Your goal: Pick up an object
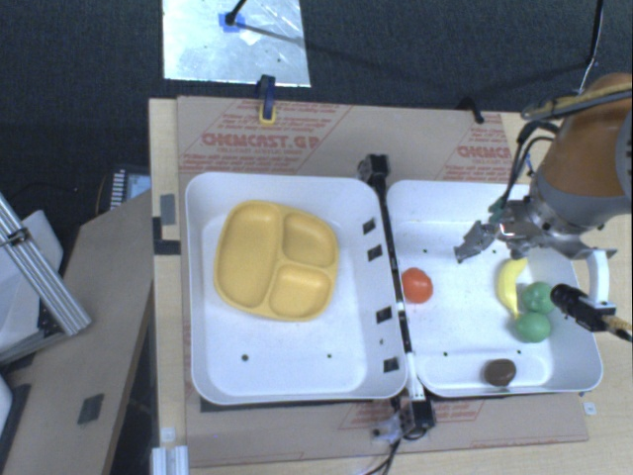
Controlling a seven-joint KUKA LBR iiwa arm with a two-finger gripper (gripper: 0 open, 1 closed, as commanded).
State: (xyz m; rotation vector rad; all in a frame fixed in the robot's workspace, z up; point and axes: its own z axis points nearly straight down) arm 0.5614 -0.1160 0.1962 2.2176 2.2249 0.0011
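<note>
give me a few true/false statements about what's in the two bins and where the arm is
1. The yellow divided plate lies in the left bin. True.
2. The orange ball sits inside the divided plate. False: it lies on the floor of the right bin, near the divider between the bins.
3. The brown object lies near the front edge of the right bin. True.
4. The end effector hangs over the left bin. False: it is over the right bin.
5. The banana and the green object lie close together in the right bin. True.
</note>
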